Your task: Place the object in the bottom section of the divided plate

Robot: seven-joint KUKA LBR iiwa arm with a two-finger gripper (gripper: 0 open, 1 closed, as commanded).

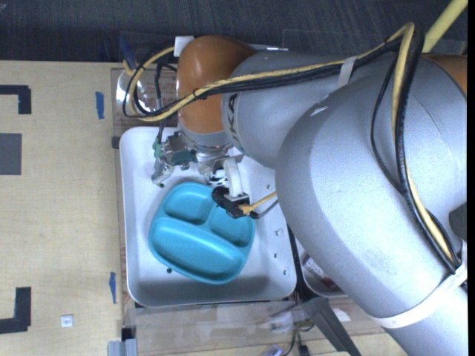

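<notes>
Where the big grey arm (356,176) swings in from the right, it covers most of the right side of the scene, and its orange band (208,69) sits over the top edge of a white bin (137,221). Below that band the claw (194,163) hangs down over the upper part of the bin; its tips are tangled in shadow and fittings, so I cannot tell how far apart they stand or whether anything is caught there. A small black and yellow fitting (236,205) sticks out just below it, over the plate's upper right edge.

The blue divided plate (199,232) lies in the middle of the bin, tilted a little, just beneath the claw. Two smaller sections sit at its upper side and one long section runs along its lower side. All three look bare blue from here. I cannot make out the object to be placed.

A yellow and black cable (297,69) loops over the arm. The bin rests on a pale wooden tabletop (59,199) with black corner marks (18,99) and bits of blue tape (99,104). Dark carpet (223,6) runs behind the tabletop.
</notes>
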